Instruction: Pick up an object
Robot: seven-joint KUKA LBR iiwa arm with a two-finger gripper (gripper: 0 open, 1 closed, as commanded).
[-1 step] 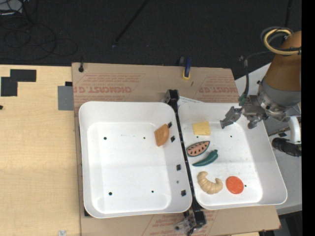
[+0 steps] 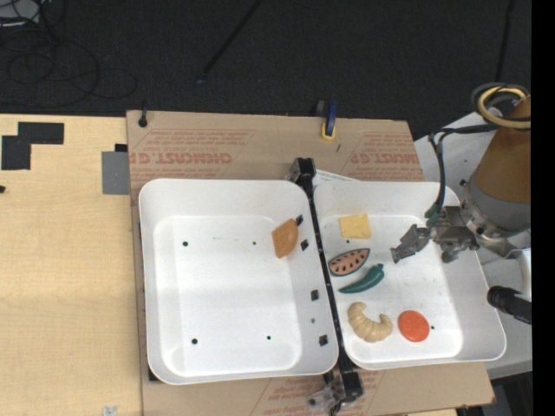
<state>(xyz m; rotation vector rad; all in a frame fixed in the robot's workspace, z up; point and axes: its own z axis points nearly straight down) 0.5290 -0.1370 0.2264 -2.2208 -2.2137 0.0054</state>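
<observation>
My gripper (image 2: 427, 248) hovers over the right side of the right bin (image 2: 486, 341), its two grey fingers (image 2: 406, 244) spread open with only white bin floor between them. To its left lie a yellow block (image 2: 354, 226), a watermelon slice (image 2: 349, 262) and a green pepper (image 2: 364, 279). A tan croissant (image 2: 370, 323) and an orange-red disc (image 2: 414, 326) lie toward the front of the same bin. An orange-brown wedge (image 2: 284, 237) rests in the left bin (image 2: 156, 336) by its right wall.
A black divider rail (image 2: 316, 267) runs between the two bins. Both bins sit on a cardboard sheet (image 2: 225, 150) with a blue and yellow clamp (image 2: 328, 120) at its back edge. The arm's orange-banded body (image 2: 507, 167) stands right of the bins.
</observation>
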